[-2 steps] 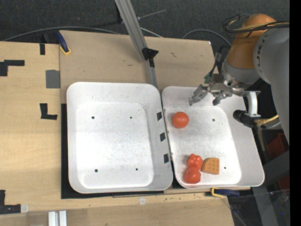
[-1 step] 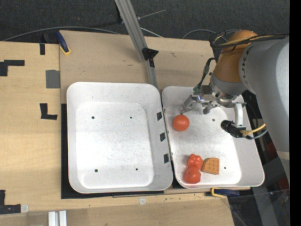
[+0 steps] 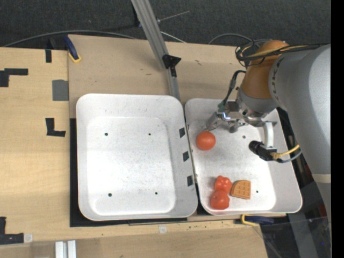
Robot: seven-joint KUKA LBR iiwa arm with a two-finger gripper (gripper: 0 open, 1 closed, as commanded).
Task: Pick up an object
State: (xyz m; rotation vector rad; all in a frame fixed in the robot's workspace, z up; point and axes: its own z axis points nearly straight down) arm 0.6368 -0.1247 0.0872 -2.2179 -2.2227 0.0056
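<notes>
Claw (image 3: 221, 120): positioned low over the upper part of the right bin (image 3: 285, 195), carried by the grey arm (image 3: 301, 90) entering from the right. Whether it is open or closed cannot be told at this angle; nothing is seen gripped. Nearest item: an orange ball (image 3: 205, 141), lying just beside the claw, down and to the left of it in the view, apparently apart from it, on the bin floor close to the wall shared with the left bin (image 3: 86, 144). The ball is round, so no long axis governs the approach; judged requirement is a short shift down-left to centre over it before descending, with the nearby wall a possible obstruction on that side. Further from the claw, toward the bin's lower edge: a red pepper (image 3: 220, 192) touching a waffle (image 3: 241, 189) on its right. These sit together and would be harder to separate cleanly. Farthest: the left bin, well apart from the claw. Assessment: pick not yet made; ball is the likeliest target.
</notes>
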